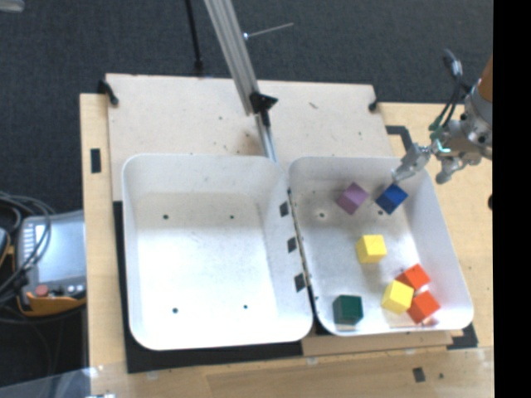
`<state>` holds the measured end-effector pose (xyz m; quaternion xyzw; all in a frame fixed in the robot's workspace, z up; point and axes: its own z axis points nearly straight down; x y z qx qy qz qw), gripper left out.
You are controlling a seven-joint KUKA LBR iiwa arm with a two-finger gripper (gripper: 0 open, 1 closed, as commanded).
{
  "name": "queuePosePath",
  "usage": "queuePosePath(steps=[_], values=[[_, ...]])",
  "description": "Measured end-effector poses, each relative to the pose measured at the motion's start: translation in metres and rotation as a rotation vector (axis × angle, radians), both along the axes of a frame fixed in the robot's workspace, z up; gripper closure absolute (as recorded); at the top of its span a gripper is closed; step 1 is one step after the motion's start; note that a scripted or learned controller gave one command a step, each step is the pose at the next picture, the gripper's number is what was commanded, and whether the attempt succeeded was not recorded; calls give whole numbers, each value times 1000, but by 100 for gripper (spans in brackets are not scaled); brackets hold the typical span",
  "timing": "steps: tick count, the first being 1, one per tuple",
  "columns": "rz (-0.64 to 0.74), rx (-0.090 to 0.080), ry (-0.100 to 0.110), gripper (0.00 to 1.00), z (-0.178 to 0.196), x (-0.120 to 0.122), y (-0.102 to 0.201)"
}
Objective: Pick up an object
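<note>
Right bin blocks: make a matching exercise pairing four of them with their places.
Things:
1. purple block
2. blue block
3. green block
4. lone yellow block

Places:
A. near corner of the right bin, by the divider
B. mid-bin, apart from the others
C. far end, closest to the tool
D. far end, just left of the blue one

Pairs: 1-D, 2-C, 3-A, 4-B

Wooden bench (95,222) under two white bins (207,247), side by side.
</note>
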<state>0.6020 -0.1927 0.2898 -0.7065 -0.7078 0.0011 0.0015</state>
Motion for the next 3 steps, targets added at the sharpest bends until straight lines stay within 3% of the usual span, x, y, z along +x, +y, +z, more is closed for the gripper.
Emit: queuePosePath(steps=[1,3], values=[[2,-2,-4,0,3,1,0],[-5,-3,0,0,-89,3,-17]])
